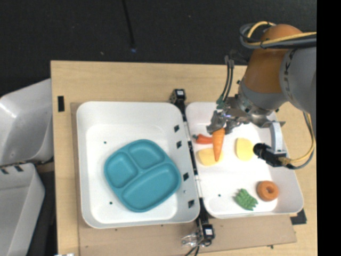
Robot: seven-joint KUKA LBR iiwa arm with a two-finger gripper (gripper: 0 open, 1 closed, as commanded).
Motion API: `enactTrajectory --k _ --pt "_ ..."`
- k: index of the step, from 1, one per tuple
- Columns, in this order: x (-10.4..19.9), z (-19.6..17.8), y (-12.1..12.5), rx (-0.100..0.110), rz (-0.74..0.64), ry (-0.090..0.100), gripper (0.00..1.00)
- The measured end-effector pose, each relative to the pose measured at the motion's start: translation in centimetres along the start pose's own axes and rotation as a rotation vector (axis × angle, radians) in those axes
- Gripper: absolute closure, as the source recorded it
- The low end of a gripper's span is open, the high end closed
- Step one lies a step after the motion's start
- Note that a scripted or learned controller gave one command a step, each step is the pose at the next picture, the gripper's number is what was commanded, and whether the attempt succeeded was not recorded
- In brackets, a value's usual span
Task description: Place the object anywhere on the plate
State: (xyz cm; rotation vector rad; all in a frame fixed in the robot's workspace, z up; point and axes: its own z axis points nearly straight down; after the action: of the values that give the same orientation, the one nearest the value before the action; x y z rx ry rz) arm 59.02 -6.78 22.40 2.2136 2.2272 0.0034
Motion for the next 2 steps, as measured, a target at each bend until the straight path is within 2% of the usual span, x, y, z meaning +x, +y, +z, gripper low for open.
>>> enactTrajectory --k 1,2 --pt "5.3 0.5 2.0 0.001 -0.001 0.000 1.00" --pt "10.3 -0.7 2.6 0.000 -0.001 0.001 1.00"
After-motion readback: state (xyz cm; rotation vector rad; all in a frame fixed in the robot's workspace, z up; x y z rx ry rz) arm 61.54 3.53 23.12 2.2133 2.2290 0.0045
